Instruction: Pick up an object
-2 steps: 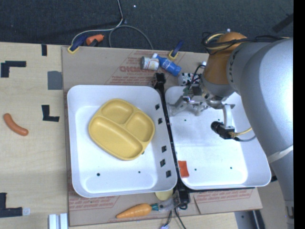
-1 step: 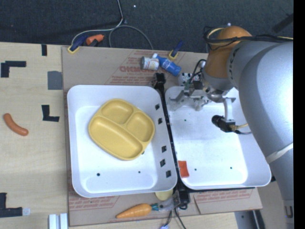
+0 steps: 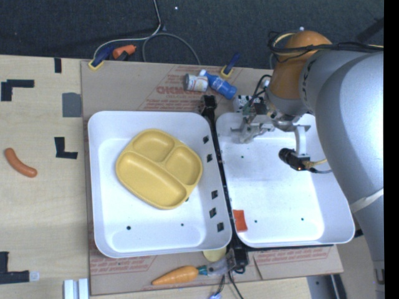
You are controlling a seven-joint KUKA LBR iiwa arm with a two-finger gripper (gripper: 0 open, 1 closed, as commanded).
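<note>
A yellow divided plate point(image 3: 159, 167) lies flat in the left bin point(image 3: 103, 126). A small orange-red piece point(image 3: 239, 220) rests near the front left corner of the right bin point(image 3: 324, 226). My gripper point(image 3: 249, 124) is low over the far left corner of the right bin, close to the divider between the bins. It is well away from both the plate and the orange-red piece. I see nothing in it. The grey arm and its orange band point(image 3: 293, 67) hide the right bin's far right corner.
Outside the bins, a blue and white bottle point(image 3: 210, 83) lies behind them, a carrot point(image 3: 176, 276) in front, and a sausage point(image 3: 20, 162) at the far left. Clamps point(image 3: 123, 51) and a cable sit along the board's back edge.
</note>
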